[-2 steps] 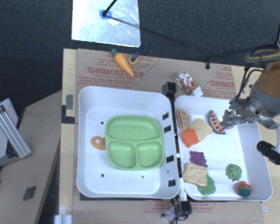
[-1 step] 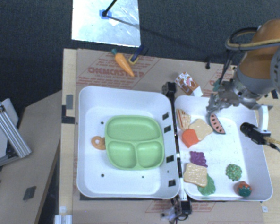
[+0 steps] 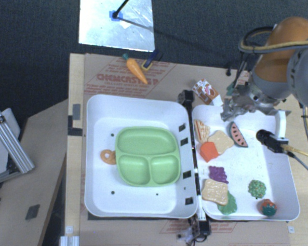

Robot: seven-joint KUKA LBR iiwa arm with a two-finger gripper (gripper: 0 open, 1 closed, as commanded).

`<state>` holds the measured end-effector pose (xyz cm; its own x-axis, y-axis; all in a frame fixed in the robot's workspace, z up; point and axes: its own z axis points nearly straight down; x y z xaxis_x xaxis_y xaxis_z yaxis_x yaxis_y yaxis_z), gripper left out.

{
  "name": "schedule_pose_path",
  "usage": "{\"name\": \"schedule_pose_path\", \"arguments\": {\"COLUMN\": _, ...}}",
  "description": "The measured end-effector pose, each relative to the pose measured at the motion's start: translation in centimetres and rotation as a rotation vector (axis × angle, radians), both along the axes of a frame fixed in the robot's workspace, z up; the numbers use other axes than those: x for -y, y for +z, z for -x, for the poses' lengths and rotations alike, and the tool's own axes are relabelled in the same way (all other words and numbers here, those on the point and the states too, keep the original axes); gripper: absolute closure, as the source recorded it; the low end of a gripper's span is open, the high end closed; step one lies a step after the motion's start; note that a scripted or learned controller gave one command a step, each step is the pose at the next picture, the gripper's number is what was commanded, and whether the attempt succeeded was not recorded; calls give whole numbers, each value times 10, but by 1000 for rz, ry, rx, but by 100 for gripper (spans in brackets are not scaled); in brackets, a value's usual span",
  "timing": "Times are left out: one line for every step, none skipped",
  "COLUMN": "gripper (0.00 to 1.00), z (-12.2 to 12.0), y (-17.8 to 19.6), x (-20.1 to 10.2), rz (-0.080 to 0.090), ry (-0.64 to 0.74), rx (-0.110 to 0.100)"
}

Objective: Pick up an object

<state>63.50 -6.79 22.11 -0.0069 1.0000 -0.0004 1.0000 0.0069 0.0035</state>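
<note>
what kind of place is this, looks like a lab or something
Most likely a robotics lab's pick-and-place test bench. A grey-and-orange robot arm reaches over two white bins, toy food such as a watermelon slice is scattered there, and a green divided tray sits in the left one.

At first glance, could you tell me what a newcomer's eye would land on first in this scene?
Most striking is the green divided plate in the middle of the left bin, with a small pretzel beside it. Next comes the right bin, strewn with toy foods such as a watermelon slice and purple grapes, where the pincer hangs over its far end. A toy carrot lies on the bench behind the bins.
</note>
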Motion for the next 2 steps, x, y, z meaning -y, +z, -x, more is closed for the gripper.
{"name": "schedule_pose_path", "arguments": {"gripper": 100, "z": -7, "y": -6, "x": 5, "rz": 1, "ry": -1, "rx": 0}}
{"name": "schedule_pose_path", "arguments": {"gripper": 100, "z": -13, "y": 9, "x": 3, "rz": 0, "ry": 0, "rx": 0}}
